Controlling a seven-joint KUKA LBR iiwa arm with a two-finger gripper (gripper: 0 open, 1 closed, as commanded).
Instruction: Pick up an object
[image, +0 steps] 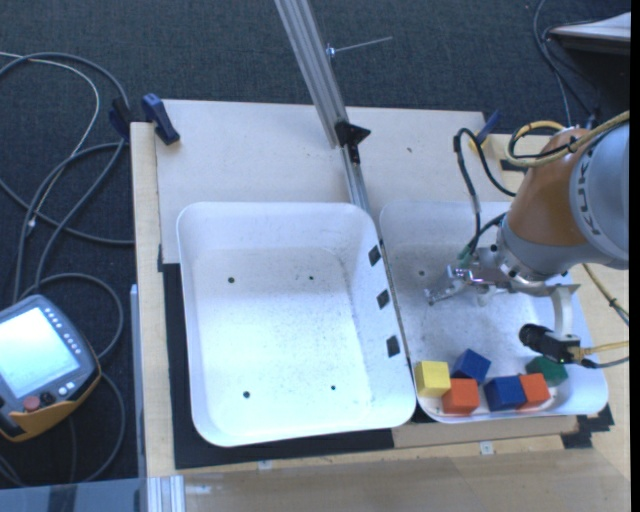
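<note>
While my arm reaches in from the right: no block is taken yet, and I judge this the approach step of the pick.

Gripper: my gripper (447, 287) hangs over the bare middle of the right bin (410, 235), up-frame of the blocks and apart from them.

Jaws: thin metal tips point left; whether they are spread or closed I cannot tell at this angle. Nothing is seen between them.

Targets: all lie along the near rim of the right bin. Yellow block (433, 376) at the left end; orange block (460, 395) just beside it; dark blue block (472, 363) tilted behind those two; second blue block (505, 391) further right; red block (535, 392) touching it; green block (547, 369) partly under a black part of my wrist.

Left bin (215, 235): holds no blocks, floor speckled with dark flecks.

Next move, my judgement: travel toward the near rim, descend over one block, close on it, lift. The yellow block looks easiest, with open floor on its left side. The others crowd together, so tips may strike a neighbour.

Shapes: small cubes, flat faces, crisp edges.

Materials: blocks look painted, matte, rigid, possibly wood. Bins are smooth white plastic with rounded corners and sloped walls.

Risk: blocks sit close to the sloped wall, which may foul one tip on descent.
</note>
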